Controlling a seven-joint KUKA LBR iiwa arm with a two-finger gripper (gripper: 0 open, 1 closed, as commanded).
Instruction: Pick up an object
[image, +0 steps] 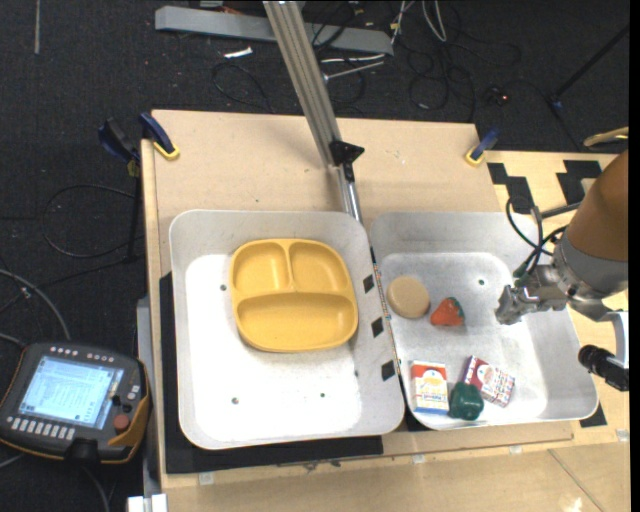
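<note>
- The gripper (510, 306) hangs over the right part of the right bin (470, 262), low at the end of the arm (600, 235) reaching in from the right; whether it is apart or together I cannot tell; nothing shows clamped in it.
- The nearest thing, and my pick for the grab, is the red-orange strawberry (447, 313), lying just left of the gripper on the bin floor; compact, with no clear long axis; so the move runs leftward and down.
- Counted in the right bin: one strawberry; one round tan disc (408, 297) further left; two small printed boxes (429, 387) (490, 381) on the near side; one green piece (465, 402) between them.
- The left bin (200, 330) bears one yellow divided plate (294, 294), well apart.
</note>
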